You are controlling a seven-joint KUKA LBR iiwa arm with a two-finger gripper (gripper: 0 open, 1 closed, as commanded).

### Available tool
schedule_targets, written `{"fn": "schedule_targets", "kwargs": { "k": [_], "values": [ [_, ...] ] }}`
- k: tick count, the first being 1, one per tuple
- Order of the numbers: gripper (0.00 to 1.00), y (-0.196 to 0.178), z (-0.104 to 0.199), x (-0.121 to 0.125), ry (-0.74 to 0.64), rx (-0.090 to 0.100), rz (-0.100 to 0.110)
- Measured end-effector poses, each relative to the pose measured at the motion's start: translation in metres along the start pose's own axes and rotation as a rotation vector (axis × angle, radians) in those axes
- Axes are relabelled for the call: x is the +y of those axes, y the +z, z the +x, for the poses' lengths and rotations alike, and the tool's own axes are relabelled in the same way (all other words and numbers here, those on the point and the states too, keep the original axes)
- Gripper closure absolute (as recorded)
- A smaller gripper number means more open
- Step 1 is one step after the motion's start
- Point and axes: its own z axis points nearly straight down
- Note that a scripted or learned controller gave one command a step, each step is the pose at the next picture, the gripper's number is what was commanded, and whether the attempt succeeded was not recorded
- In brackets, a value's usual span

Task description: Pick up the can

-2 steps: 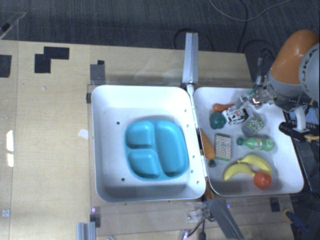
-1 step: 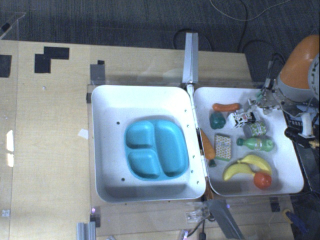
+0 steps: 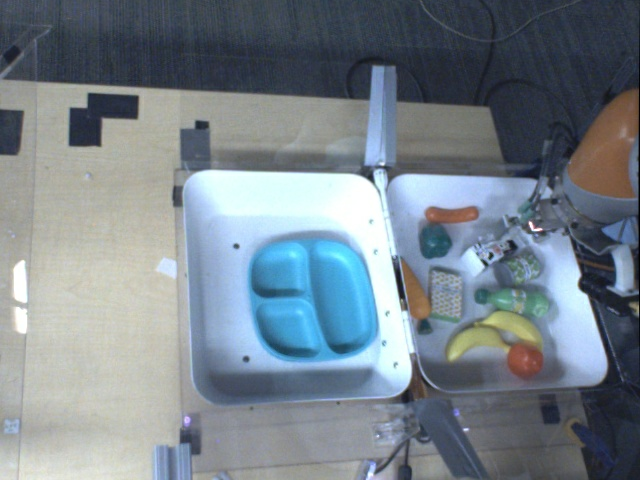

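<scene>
Right bin [image 3: 590, 368] holds the clutter; the left bin [image 3: 210, 268] holds a blue divided tray [image 3: 312, 298]. The can [image 3: 519, 265] lies on its side in the right half of the right bin, greenish label, roughly mid-depth. Gripper [image 3: 505, 238] sits just up-left of it, close to touching, metal fingers coming in from the arm's orange-banded wrist [image 3: 610, 158] at the right edge. Whether the gripper is released or clenched cannot be told; the tip is small and blurred against the can. Nothing is clearly seated in it, so no grasp is claimed.

Key relation: the can lies just right and slightly nearer than the gripper tip, a short offset only. Its long axis looks to run roughly left-right, though the blur makes this a guess. Just near of the can lies a green bottle [image 3: 512, 301], then a banana [image 3: 490, 336] and a red ball [image 3: 526, 360]. A grasp would likely need to close across the can's short side, and the bottle crowding its near side could get clipped.
</scene>
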Motion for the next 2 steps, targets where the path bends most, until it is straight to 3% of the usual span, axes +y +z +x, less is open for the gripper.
{"fn": "schedule_targets", "kwargs": {
  "k": [1, 2],
  "values": [
    [0.0, 0.0, 0.015, 0.004, -0.019, -0.009, 0.004],
    [0.0, 0.017, 0.026, 0.023, 0.249, 0.007, 0.035]
  ]
}}
